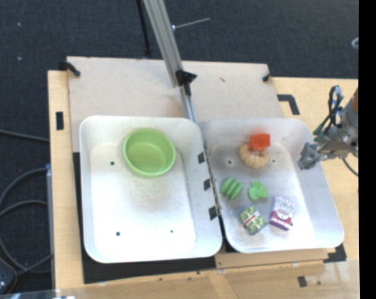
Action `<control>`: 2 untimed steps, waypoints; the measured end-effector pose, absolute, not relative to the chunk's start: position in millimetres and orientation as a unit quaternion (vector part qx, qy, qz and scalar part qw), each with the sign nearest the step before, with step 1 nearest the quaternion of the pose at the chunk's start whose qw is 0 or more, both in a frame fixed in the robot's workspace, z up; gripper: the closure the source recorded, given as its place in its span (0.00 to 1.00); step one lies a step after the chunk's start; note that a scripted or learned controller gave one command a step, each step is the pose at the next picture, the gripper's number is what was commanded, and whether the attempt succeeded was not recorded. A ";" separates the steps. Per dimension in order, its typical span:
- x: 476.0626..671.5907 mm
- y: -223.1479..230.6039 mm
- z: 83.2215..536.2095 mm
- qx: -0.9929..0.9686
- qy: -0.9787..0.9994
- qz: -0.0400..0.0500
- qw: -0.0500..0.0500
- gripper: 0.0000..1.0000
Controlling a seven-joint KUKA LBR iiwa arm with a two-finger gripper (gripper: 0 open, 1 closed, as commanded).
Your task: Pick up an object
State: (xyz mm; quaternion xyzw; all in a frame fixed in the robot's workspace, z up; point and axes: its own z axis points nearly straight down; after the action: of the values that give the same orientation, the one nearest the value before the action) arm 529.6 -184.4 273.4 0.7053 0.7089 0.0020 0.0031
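Note:
The right bin holds several small objects. A red block rests against a tan ring-shaped piece near its back. Lower down lie a green ridged piece, a green clover-shaped piece, a small green and red box and a pink and white box. A green bowl stands in the left bin. My gripper hangs over the right bin's right rim, to the right of the red block, with nothing visible in it.
A slanted metal pole runs from the top of the view down to the seam between the bins. Cables lie on the dark floor at the left. The wooden bench borders both bins.

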 end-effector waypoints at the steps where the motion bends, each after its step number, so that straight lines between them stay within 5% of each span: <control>1: 547.9 -126.6 266.2 0.705 0.710 0.000 0.001 1.00; 2: 566.6 -89.7 261.1 0.705 0.709 0.000 0.001 1.00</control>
State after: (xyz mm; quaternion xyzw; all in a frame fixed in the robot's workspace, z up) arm 566.6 -89.7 261.1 0.7054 0.7088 0.0000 0.0013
